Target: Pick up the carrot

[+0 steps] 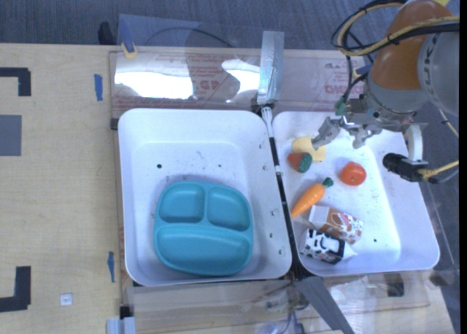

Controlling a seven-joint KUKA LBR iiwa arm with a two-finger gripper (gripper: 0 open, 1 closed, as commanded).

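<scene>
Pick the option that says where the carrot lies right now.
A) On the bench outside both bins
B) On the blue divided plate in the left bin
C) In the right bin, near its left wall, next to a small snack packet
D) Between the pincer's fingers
C: the carrot lies slantwise on the floor of the right bin, close to its left wall, with the snack packet just beside it.

no text can be read with certainty. the clear plastic sheet [219, 77] behind the two bins bears faint reddish print, too glared and blurred to make out. a small packet [337, 224] in the right bin [416, 241] has printed graphics, but no words resolve. the black-and-white carton [323, 246] just beside it shows only a patchy pattern.
</scene>
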